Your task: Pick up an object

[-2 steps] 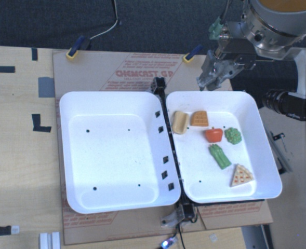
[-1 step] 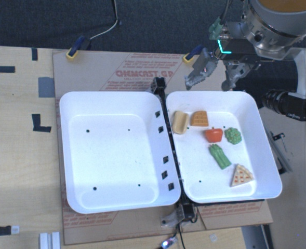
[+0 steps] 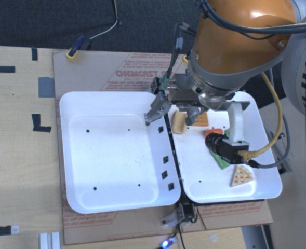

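Orange-banded arm (image 3: 241, 19) over right bin (image 3: 204, 183), fingers (image 3: 154, 112) spread wide, gripping nothing, tan block (image 3: 180, 122) lying between them

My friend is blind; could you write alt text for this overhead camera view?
A grey robot arm with an orange band poises its gripper above the seam between two shallow white plastic bins. The right bin contains a tan block, an orange piece, a red piece, a green scrap and a waffle-patterned triangle.

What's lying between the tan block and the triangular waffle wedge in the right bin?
In the camera view, a green piece lies between them, close to the waffle wedge and farther from the tan block.
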